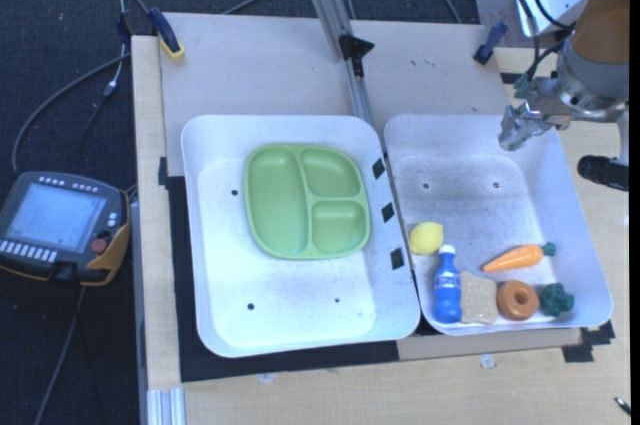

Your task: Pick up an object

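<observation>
- Left bin (215, 313) holds a green tray (306, 200).
- Right bin (570, 213): toys cluster along its near edge, with the carrot (513, 258) lying long-axis across, tip left.
- Around it: bottle (446, 285), donut (517, 299), lemon (426, 236).
- Gripper (514, 130) hangs over the far right corner, well apart from them; jaw state unclear.

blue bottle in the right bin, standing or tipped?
Tipped. The blue bottle lies flat on the right bin floor, white cap toward the lemon.
</observation>
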